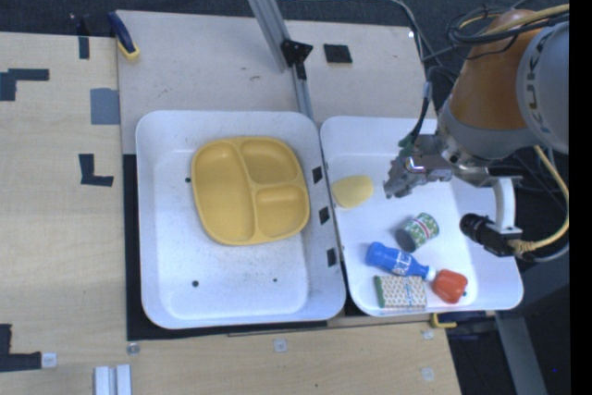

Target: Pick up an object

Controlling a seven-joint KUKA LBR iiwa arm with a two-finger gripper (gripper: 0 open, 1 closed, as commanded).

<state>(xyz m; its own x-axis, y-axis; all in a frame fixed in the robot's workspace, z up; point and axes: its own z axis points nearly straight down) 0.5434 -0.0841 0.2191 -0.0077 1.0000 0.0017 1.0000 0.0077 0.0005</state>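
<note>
Lower right, right bin (490, 296): patterned packet (401, 291), red piece (450, 286), blue bottle (397, 260), small can (420, 229).
Bin's left edge: pale yellow lump (352, 191).
Pincer (400, 181): above the bin just right of the lump; finger opening cannot be told, nothing visibly held.
Left bin (157, 227): yellow divided tray (250, 189).

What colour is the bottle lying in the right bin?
Blue, with a white label, bottle; the camera view shows it clearly.

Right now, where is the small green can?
In the camera view, the small green can lies in the right bin, just above the blue bottle and below the tool.
</note>
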